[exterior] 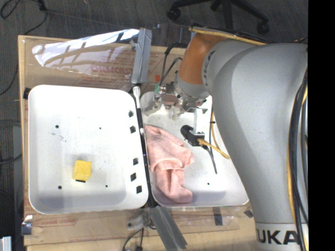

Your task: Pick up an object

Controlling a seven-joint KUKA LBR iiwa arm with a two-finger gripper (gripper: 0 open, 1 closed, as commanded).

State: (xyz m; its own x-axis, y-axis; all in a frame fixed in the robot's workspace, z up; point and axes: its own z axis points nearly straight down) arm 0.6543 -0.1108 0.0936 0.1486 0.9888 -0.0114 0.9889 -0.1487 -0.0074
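A pink cloth point(167, 163) lies crumpled along the left side of the right bin point(230, 192). A small yellow block point(82, 170) sits in the left bin point(78, 114), toward its front. My gripper point(166, 104) hangs low over the back of the right bin, just behind the cloth's far edge. The grey arm with its orange band point(192, 61) covers most of that bin's right side.
A clear plastic sheet point(84, 51) lies on the bench behind the left bin. A metal divider point(140, 140) runs between the two bins. An office chair base point(220, 4) stands on the floor beyond the bench.
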